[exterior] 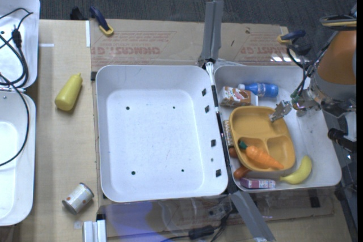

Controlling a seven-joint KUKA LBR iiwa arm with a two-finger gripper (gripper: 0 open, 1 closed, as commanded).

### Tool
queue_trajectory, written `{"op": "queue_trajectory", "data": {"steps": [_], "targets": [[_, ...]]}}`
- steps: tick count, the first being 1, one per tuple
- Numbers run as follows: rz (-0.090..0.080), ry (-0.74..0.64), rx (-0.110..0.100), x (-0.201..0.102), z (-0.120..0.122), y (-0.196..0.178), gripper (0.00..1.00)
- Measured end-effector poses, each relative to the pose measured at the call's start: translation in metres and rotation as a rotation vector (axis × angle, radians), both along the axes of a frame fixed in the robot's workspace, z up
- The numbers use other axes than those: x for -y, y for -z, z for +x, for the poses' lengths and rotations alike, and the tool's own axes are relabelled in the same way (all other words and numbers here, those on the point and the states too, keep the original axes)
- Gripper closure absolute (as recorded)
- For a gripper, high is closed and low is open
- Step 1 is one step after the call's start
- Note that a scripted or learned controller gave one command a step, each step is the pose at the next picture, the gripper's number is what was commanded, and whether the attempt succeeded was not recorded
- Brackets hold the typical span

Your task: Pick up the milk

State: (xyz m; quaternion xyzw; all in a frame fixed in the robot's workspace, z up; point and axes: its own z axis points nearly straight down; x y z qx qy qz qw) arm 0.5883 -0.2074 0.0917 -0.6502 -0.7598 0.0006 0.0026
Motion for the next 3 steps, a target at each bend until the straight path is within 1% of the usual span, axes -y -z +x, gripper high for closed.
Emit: {"op": "queue_trajectory", "data": {"steps": [1, 2, 3], "targets": [[0.002, 0.002, -0.005, 0.000, 0.000, -0.005, 1.00], [0.000, -0.307, 0.001, 0.015, -0.047, -0.056, 1.00], [0.003, -0.622, 0.002, 0.008, -0.110, -0.072, 1.00]]}}
